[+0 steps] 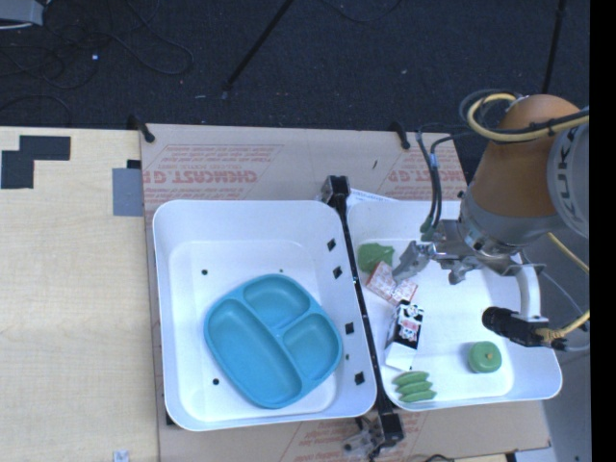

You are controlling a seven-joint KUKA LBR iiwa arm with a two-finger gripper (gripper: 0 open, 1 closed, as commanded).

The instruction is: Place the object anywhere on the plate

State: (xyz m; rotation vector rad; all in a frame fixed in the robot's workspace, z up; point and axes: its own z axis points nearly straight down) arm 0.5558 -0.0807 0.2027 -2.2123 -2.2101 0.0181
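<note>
The gripper (412, 258) hung low over the right bin (539, 378), just above a small red-and-white packet (382, 280); whether its fingers were open or shut could not be told; nothing showed between them; the blue divided plate (272, 340) lay in the left bin (183, 258), well apart.

Upside-down red print "CHEMCRZT.G P" on cardboard sheet (241, 166), other lettering illegible
</note>
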